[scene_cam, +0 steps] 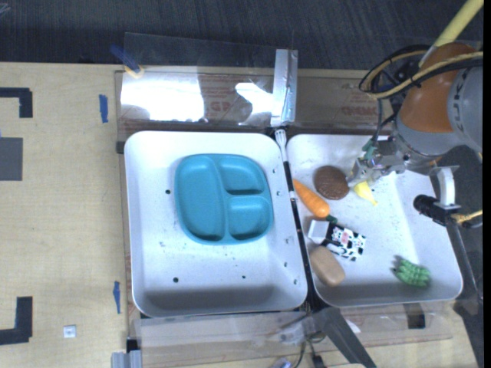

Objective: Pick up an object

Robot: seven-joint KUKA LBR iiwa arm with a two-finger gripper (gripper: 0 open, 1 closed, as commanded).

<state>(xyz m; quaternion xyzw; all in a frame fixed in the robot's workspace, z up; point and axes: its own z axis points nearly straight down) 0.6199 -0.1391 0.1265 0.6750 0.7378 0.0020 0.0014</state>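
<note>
The gripper (368, 171), jaw state indiscernible, is lowered right of centre beside the cookie (331, 182) and yellow piece (365, 192), seemingly for grasping.

the gripper (367, 172) hangs in the right bin (441, 240); just left of it a cookie (331, 182), beyond that a carrot (311, 198).

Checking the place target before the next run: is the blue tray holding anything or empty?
Empty. The blue tray lies flat in the left bin, and all three compartments show bare blue.
</note>
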